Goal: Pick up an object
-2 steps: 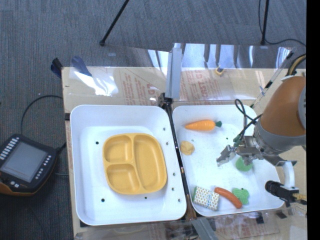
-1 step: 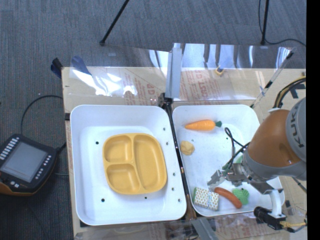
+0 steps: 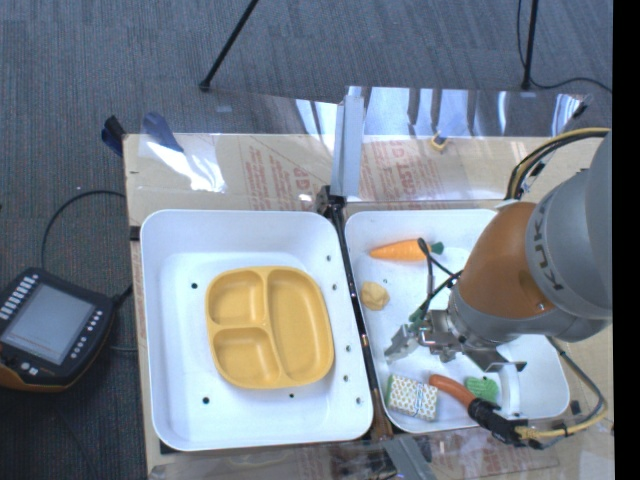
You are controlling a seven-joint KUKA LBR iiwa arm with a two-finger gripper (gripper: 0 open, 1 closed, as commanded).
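Your jaws [image 3: 408, 340] are down in the right bin [image 3: 520, 393], but from up here you can't tell whether they're spread or pressed together. The nearest pickable things are the small yellow lump [image 3: 375, 295] just beyond them, a carrot [image 3: 398, 251] farther back, and a patterned white pouch [image 3: 413, 397] nearer you. The yellow divided plate [image 3: 269, 326] sits alone in the left bin [image 3: 170, 268].

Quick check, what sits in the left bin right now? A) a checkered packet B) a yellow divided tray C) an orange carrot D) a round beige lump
B: the yellow divided tray lies alone in the left bin; the other items are in the right bin.
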